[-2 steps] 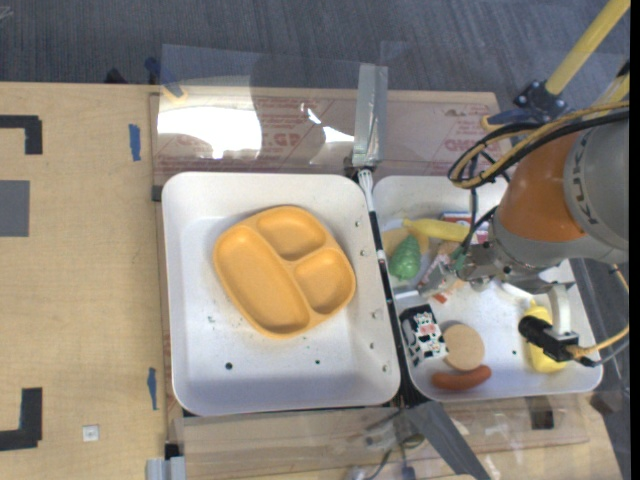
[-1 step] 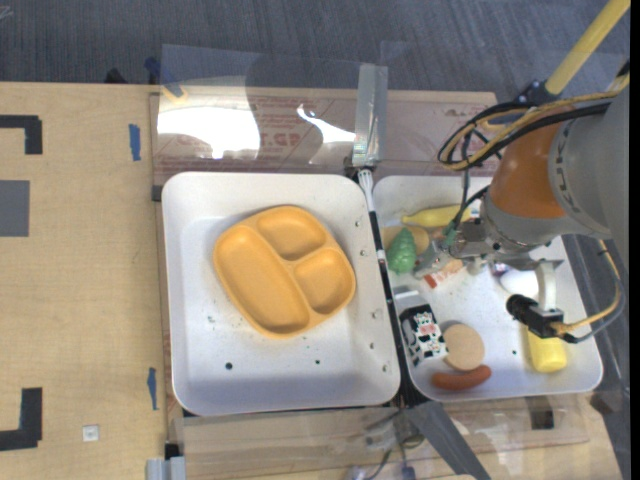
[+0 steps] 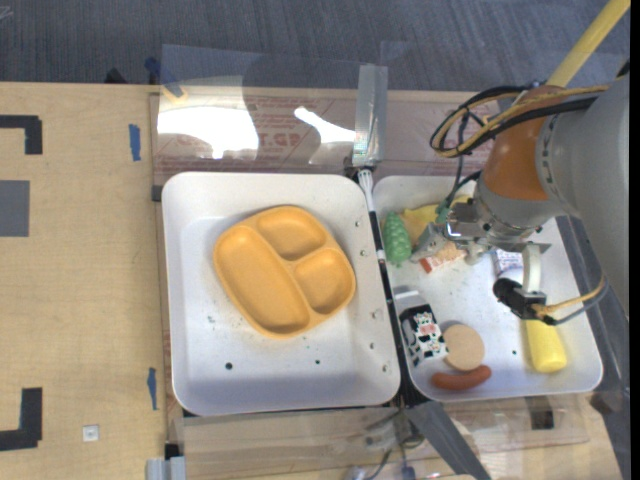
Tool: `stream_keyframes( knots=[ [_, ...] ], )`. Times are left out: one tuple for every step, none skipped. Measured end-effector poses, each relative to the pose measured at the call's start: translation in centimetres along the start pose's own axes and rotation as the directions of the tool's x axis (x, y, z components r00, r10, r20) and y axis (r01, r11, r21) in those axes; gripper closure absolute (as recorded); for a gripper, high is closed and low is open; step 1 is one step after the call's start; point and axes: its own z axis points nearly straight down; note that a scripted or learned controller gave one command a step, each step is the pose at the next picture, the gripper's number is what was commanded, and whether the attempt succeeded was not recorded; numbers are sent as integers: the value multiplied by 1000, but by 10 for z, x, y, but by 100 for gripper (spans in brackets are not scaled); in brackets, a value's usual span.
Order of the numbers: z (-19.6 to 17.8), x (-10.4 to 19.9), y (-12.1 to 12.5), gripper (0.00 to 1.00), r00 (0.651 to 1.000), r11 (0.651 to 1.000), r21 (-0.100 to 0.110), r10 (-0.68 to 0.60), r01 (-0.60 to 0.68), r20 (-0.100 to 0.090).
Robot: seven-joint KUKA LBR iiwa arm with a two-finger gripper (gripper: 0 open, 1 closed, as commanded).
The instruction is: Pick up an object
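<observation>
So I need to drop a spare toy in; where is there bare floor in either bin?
Left bin: a bare strip runs along the near edge and left wall, around the orange divided plate. Right bin: crowded; the only open patch lies between the round biscuit and the yellow block.

The robot arm comes in from the right side. It is big and grey, with an orange band just above the wrist. The arm bends down toward the top left part of the right bin. Black and yellow wires loop over the orange band and hang by the wrist. The gripper sits low at the end of the arm, pointing down and to the left.
</observation>
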Motion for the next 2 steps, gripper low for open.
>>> stream_keyframes(
  knots=[
    [1,7,29,0,979,979,0,203,-203,0],
    [2,10,55,0,896,895,27,444,-444,7]
  ],
)
